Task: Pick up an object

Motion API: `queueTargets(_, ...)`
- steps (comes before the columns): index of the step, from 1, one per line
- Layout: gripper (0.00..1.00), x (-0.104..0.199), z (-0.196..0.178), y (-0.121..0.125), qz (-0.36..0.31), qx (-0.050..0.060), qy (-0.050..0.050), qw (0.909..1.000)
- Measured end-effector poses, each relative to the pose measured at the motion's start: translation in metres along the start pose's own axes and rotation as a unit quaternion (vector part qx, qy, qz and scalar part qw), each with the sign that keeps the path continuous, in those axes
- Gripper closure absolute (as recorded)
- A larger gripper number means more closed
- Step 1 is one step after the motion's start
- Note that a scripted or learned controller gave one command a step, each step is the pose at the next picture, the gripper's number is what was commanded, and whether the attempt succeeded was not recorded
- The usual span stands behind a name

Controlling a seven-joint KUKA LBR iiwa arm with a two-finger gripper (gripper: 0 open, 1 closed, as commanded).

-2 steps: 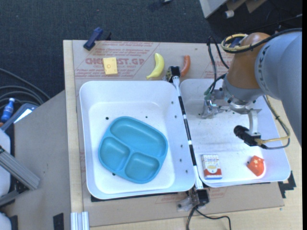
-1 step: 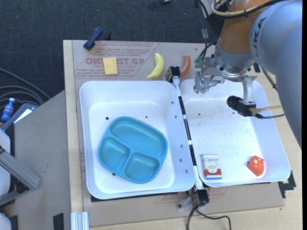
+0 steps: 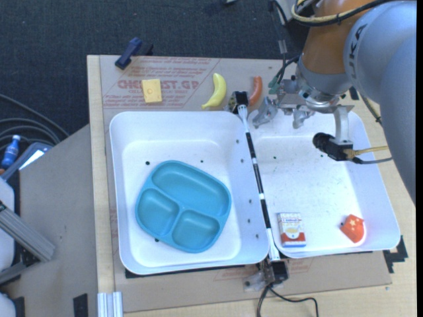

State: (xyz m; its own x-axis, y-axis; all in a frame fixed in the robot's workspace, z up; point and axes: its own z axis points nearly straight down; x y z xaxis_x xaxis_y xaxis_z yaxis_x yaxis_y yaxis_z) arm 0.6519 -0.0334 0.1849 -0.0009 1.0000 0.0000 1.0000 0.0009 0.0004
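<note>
1. Worktop (image 3: 99, 177) carried two white bins side by side.
2. Arm (image 3: 370, 38) reached over the right bin (image 3: 317, 190), at its far edge.
3. Blue divided plate (image 3: 183, 205) lay in the left bin (image 3: 125, 137).
4. End effector (image 3: 283, 114) hung over the right bin's far-left corner, fingers spread, gripping nothing.
5. Small carton (image 3: 291, 230) sat at the right bin's near edge; orange-red object (image 3: 353, 228) near its near-right corner.
6. Banana (image 3: 215, 91) lay at the worktop's far edge.

The arm (image 3: 390, 38) is a fat, smooth grey tube with a glossy orange band (image 3: 328, 28) above the wrist. Black and yellow cables (image 3: 305, 4) loop there; the pincer (image 3: 284, 114) is pale metal.
</note>
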Motion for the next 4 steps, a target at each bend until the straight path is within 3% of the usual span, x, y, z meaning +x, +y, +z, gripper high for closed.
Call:
queueTargets(1,0.0,-0.063,0.1,-0.009,0.001,0.001,0.0,1.0)
queueTargets(2,1.0,-0.062,0.09,-0.008,0.001,0.0,0.0,1.0)
queueTargets(3,1.0,-0.087,0.082,0.015,0.001,-0.001,0.0,1.0)
queueTargets(4,1.0,-0.071,0.077,0.015,0.0,0.0,0.0,1.0)
